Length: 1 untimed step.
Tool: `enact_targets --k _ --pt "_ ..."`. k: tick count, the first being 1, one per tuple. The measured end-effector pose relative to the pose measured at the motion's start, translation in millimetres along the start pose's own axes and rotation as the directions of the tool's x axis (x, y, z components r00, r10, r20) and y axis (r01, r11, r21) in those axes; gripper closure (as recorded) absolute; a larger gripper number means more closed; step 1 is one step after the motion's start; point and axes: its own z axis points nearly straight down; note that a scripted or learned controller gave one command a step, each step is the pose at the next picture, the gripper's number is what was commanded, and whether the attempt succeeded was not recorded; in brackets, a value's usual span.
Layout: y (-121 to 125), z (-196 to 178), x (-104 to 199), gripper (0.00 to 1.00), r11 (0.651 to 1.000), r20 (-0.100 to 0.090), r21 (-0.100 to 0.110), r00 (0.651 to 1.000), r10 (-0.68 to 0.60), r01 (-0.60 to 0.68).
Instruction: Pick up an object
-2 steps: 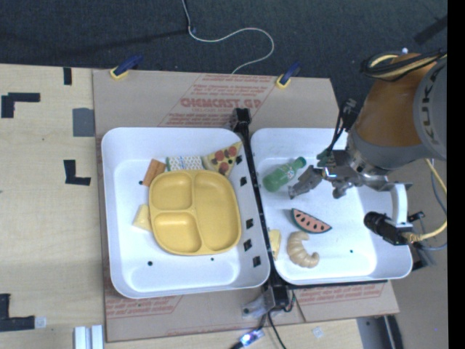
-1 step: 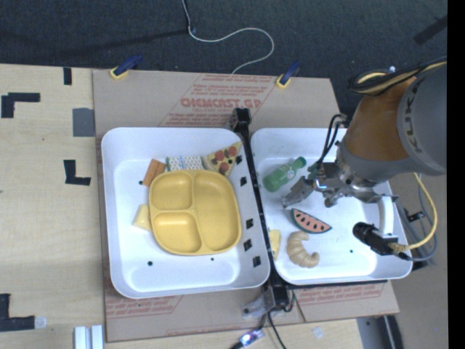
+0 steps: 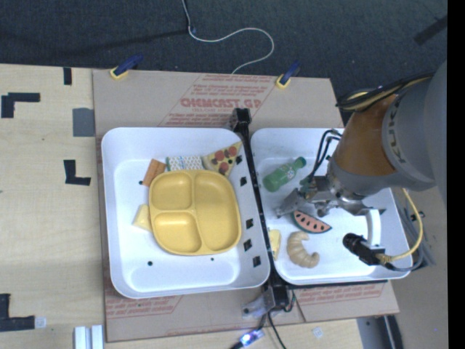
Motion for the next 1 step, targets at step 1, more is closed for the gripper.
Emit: enact_targets --k 1 --pt "-0.3 26.5 0.6 0.00 1.000 0.001 -0.004 1.000 -0.001 0.001"
